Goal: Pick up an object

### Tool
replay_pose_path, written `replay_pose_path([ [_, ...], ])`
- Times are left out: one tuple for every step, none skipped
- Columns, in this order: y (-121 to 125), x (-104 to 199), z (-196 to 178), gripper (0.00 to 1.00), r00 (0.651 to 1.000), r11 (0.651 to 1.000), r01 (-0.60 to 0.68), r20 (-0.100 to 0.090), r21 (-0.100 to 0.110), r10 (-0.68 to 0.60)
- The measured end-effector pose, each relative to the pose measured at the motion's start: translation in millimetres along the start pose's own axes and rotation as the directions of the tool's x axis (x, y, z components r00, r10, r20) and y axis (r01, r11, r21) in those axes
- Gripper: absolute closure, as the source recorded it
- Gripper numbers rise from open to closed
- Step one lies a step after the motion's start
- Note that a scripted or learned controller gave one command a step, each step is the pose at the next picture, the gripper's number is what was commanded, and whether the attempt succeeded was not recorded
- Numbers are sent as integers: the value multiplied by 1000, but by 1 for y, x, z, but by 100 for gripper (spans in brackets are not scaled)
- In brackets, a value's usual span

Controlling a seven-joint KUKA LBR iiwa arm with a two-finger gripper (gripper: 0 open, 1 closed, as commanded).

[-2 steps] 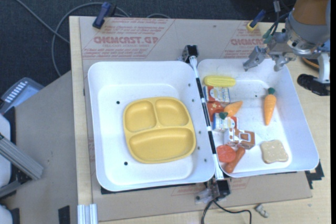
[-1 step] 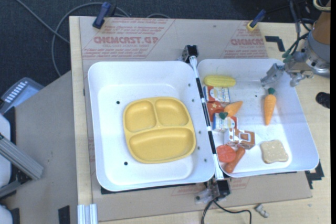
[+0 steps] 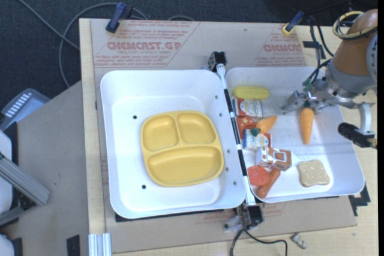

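Two white bins sit on the bench: the left bin (image 3: 114, 129) at nine o'clock and the right bin (image 3: 342, 159) at three. One yellow divided plate (image 3: 182, 148) lies in the left bin. The right bin holds one corn cob (image 3: 251, 92), one carrot (image 3: 306, 123), one bread slice (image 3: 314, 173), and perhaps five small packets and red pieces (image 3: 259, 147) heaped at its nine o'clock wall; that pile is too tangled to count surely.

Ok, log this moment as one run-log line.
phase: reaching | gripper: over right bin, at carrot top | held: nothing visible | yellow tray: left bin
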State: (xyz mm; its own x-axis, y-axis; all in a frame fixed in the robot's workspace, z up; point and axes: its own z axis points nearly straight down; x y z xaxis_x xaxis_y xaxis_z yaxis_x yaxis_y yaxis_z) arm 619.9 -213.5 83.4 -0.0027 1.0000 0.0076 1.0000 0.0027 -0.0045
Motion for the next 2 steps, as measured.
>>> replay_pose_path([
  [-19, 25, -1, 0, 1000, 1000, -2, 6, -2, 2],
  [-19, 25, -11, 100, 1000, 1000, -2, 7, -5, 2],
])
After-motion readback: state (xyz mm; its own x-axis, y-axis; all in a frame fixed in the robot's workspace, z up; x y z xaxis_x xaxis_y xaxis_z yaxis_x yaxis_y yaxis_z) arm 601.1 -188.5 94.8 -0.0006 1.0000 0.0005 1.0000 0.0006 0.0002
